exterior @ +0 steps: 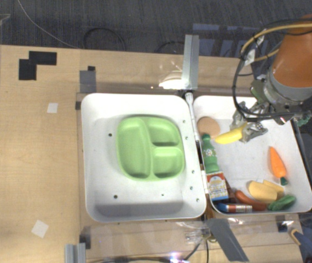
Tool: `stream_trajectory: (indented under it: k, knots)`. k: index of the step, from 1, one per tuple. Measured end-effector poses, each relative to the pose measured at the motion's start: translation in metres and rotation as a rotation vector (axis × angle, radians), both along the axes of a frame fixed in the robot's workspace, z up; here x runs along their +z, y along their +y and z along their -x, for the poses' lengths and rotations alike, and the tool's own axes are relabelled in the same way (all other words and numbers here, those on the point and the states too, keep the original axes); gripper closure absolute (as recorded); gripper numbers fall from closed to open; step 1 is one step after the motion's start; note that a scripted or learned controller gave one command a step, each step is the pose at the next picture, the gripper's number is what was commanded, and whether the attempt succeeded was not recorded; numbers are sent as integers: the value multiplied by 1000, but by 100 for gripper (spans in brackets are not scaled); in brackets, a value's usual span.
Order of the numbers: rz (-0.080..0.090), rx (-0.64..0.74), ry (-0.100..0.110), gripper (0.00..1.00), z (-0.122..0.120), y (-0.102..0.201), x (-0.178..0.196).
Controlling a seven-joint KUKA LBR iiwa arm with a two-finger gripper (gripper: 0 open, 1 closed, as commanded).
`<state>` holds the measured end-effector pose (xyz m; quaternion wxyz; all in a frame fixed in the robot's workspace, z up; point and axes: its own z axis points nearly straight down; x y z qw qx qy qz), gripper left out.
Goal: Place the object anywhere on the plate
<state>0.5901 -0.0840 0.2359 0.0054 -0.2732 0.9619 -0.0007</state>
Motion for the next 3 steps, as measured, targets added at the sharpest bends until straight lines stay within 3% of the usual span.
stream_trajectory:
  k: [1, 2, 3]
  knots:
    - [1, 203, 3, 100, 21, 59, -48]
    - [1, 304, 2, 100, 36, 102, -50]
    - [1, 417, 0, 100, 17, 163, -41]
